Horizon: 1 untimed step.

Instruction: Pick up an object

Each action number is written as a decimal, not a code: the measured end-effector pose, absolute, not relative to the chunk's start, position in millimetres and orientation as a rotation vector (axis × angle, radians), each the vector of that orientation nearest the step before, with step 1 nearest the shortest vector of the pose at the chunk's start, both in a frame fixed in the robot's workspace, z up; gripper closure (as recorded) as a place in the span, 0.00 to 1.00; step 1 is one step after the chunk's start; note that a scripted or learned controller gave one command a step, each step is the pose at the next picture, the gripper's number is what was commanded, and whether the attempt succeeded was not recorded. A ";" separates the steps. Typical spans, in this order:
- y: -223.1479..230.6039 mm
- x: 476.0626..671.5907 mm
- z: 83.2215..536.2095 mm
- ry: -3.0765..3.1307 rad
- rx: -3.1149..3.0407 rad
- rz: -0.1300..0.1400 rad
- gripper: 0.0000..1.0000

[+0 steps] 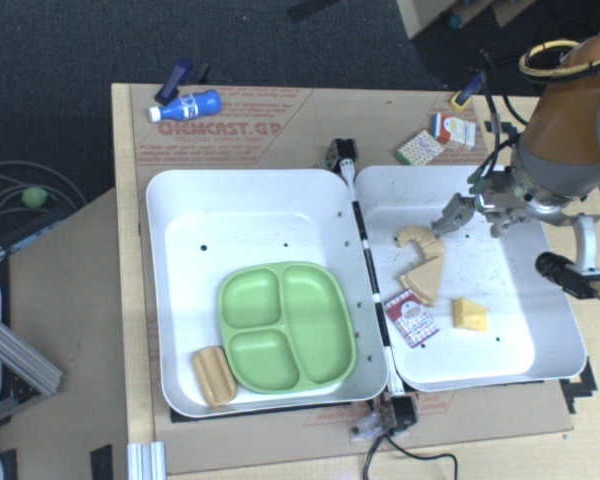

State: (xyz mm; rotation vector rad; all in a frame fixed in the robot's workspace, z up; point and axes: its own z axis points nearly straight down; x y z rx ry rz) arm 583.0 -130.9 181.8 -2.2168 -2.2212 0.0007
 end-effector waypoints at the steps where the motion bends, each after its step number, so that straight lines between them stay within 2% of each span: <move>1: -112.8 618.5 86.1 -2.219 -2.219 0.003 0.00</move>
